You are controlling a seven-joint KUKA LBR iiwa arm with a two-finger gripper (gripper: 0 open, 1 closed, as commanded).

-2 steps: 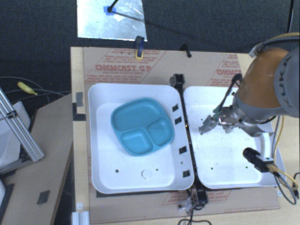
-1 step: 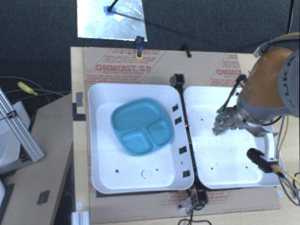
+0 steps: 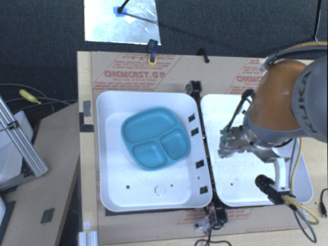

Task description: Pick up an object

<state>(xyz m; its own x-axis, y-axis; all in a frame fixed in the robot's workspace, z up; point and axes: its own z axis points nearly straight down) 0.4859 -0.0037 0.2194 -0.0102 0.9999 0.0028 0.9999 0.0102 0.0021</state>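
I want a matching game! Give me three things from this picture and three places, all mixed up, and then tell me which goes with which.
Things:
1. blue plate
2. tool
3. yellow clip

Places:
A. over the right bin
B. on the cardboard behind the bins
C. in the left bin

Pairs: 1-C, 2-A, 3-B
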